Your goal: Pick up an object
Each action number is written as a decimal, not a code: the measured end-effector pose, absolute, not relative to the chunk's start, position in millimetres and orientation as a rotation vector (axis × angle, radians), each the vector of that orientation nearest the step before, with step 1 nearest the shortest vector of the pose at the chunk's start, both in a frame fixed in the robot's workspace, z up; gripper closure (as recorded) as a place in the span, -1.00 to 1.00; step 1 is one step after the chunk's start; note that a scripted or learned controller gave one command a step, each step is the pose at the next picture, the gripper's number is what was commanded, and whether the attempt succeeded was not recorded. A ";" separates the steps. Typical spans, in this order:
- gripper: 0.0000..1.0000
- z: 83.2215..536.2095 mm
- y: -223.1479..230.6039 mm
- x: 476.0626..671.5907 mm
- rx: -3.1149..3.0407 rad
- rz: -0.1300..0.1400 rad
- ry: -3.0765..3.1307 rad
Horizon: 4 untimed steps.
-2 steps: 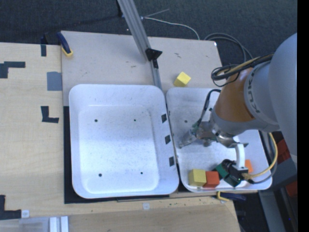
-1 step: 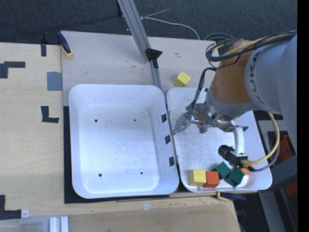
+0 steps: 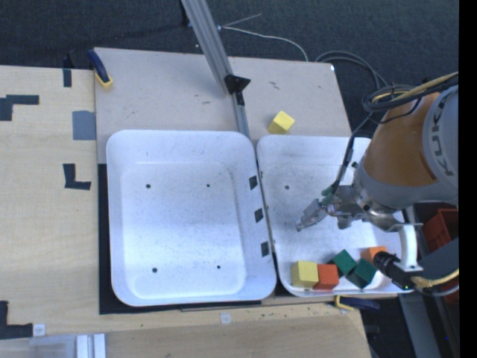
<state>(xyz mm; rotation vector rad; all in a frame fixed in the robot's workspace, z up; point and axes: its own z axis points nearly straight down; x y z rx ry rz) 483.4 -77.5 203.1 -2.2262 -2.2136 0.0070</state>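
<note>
While clustered against the near wall of the right bin (image 3: 313,155): yellow block (image 3: 304,273), orange block (image 3: 327,276), green blocks (image 3: 353,266), likely slid there together. Gripper (image 3: 307,219) poised just above, nothing between fingers; finger spread cannot be told. Stray yellow cube (image 3: 282,122) outside on bench.

The bench (image 3: 171,95) bears two white bins (image 3: 182,215) and a yellow block (image 3: 282,122).

Coloured blocks (image 3: 332,270) clustered along right bin's (image 3: 298,162) near edge
</note>
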 end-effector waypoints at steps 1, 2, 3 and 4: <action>-1.00 290.1 -55.1 483.7 -2.220 -0.008 -2.229; -1.00 257.4 -27.4 566.7 -2.217 0.002 -2.225; -1.00 187.1 -14.6 571.5 -2.215 0.010 -2.220; -1.00 191.7 34.3 620.4 -2.214 -0.003 -2.229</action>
